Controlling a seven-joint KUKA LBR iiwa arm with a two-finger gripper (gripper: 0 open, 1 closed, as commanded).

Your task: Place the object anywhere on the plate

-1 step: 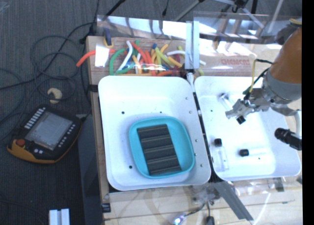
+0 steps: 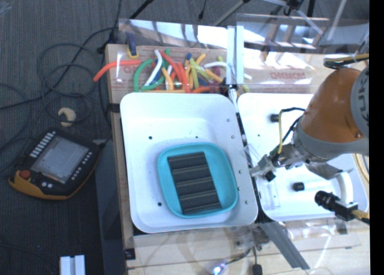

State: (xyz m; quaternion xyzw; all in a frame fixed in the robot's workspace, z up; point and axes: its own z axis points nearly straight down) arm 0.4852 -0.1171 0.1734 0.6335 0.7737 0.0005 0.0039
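1. Left bin (image 2: 137, 148): teal plate (image 2: 228, 178) sits in its near half, roughly centred left to right
2. Dark ribbed block (image 2: 193, 182) lies flat on the plate, inside the rim, long axis running near to far
3. Gripper (image 2: 266, 170) is over the left edge of the right bin (image 2: 258, 122), just right of the wall between the bins, apart from the block. Nothing seen in it; wide or narrow, cannot tell
4. Small black piece (image 2: 298, 187) on the right bin floor, near the gripper, to its right
5. Coloured tubes (image 2: 174, 72) piled on the counter (image 2: 180, 244) beyond the left bin
6. Pendant (image 2: 55, 166) on the floor, far left
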